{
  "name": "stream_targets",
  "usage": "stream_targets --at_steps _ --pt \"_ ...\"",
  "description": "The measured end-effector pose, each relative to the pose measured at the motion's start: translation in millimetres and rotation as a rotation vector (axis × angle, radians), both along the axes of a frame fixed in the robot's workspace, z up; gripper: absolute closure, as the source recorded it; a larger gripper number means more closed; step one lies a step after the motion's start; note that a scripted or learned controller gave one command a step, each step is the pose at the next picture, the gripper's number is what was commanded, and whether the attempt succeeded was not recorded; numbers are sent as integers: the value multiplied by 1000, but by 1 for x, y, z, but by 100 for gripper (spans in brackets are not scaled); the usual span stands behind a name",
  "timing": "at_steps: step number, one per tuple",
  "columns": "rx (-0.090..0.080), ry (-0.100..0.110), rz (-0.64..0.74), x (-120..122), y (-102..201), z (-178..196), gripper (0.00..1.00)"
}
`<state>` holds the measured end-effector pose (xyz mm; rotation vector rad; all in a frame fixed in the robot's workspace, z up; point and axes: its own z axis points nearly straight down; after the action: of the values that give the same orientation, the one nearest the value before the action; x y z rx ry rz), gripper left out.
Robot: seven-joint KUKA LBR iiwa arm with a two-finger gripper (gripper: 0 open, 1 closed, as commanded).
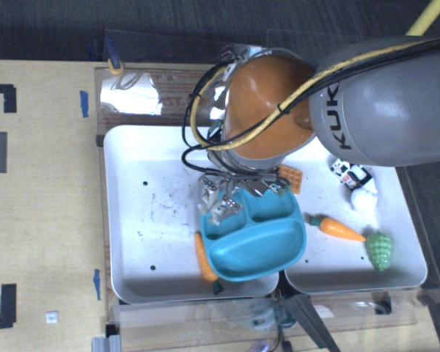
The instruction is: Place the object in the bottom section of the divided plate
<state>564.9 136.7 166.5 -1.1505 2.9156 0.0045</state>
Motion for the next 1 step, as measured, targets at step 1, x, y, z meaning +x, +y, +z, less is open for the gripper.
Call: stream_targets --at_steps 1 --pt "0 6 10 -54 61 -19 100"
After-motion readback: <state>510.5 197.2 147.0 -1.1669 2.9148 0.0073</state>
